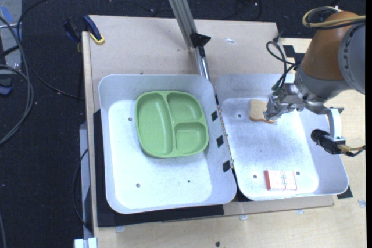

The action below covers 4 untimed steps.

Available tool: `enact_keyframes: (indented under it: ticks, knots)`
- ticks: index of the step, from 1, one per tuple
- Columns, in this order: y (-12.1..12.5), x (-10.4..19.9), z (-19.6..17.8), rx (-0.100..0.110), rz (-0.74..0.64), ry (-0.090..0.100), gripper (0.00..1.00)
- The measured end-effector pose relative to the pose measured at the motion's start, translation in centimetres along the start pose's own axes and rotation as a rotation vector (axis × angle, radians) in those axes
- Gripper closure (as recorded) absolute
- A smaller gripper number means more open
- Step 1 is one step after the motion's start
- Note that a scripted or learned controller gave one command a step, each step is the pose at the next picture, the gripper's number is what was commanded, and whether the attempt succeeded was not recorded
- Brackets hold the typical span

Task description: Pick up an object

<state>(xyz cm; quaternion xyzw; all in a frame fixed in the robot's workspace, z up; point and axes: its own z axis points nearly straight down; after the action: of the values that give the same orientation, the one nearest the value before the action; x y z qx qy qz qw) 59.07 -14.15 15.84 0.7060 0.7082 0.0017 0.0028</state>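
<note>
A small tan block (257, 110) lies in the right bin (325, 174), near its back left corner. My gripper (272, 113) is down at the block's right end, overlapping it from the right. I cannot see whether the block is held. A flat red and white packet (281, 180) lies near the front of the same bin, well apart from the gripper. The grey arm with its orange band (325, 49) reaches in from the right.
The left bin (116, 183) holds a green divided plate (172, 123). A metal pole (183, 3) slants down to the back edge between the bins. Black clips (221, 139) sit along the seam between the two bins. Cables hang by the wrist (328, 139).
</note>
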Motion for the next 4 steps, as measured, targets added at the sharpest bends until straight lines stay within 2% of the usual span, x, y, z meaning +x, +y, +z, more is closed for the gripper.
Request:
enact_keyframes:
  ticks: [2,3,4]
  knots:
    - [-0.1,-0.1,-11.2,-0.001,0.0,-0.001,1.0]
    - [-1.0,4.6,-10.0,0.008,-0.003,0.003,1.0]
    - [-1.0,9.3,-8.6,0.007,-0.004,0.003,1.0]
